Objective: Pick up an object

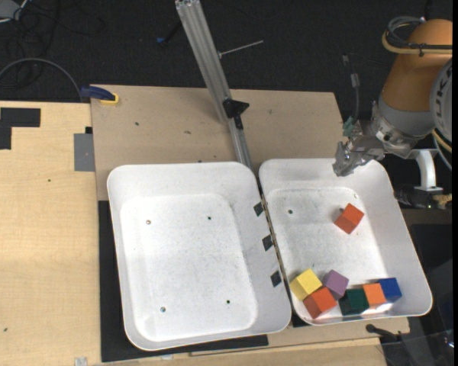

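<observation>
The clustered cubes (343, 292) at the right bin's (412, 261) near edge are risking jostling, being tightly packed, while the gripper (348, 162), its state untellable, is being held over the far rim.

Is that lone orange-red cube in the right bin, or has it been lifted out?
In. The orange-red cube rests on the floor of the right bin, apart from the end effector at the bin's far rim.

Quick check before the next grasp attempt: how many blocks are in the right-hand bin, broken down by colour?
Red/orange-red block: 2, one lying alone, one in the near cluster
Yellow block: 1
Purple block: 1
Green block: 1
Orange block: 1
Blue block: 1
Total: 7
</observation>
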`<state>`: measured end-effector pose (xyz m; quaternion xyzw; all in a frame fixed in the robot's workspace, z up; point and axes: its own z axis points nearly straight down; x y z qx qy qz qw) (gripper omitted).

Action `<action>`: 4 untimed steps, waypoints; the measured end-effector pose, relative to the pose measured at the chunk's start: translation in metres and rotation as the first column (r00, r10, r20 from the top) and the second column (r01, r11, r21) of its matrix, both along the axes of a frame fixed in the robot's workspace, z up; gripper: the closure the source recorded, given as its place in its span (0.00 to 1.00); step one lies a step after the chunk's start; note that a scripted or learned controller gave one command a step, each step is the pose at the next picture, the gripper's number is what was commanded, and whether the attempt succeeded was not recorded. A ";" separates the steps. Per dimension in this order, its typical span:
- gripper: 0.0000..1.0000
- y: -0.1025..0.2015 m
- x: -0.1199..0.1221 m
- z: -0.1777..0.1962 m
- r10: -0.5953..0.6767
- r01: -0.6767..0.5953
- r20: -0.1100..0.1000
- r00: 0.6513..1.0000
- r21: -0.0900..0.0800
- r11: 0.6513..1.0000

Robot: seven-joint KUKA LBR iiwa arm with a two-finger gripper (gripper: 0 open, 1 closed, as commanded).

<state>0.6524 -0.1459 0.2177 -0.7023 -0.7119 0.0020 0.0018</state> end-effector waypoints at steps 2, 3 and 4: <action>1.00 0.115 -0.093 0.326 -0.006 0.006 0.008 1.000 0.002 1.000; 1.00 0.180 -0.144 0.323 -0.006 0.006 0.002 1.000 0.002 1.000; 1.00 0.181 -0.150 0.323 -0.012 0.012 0.001 1.000 0.000 1.000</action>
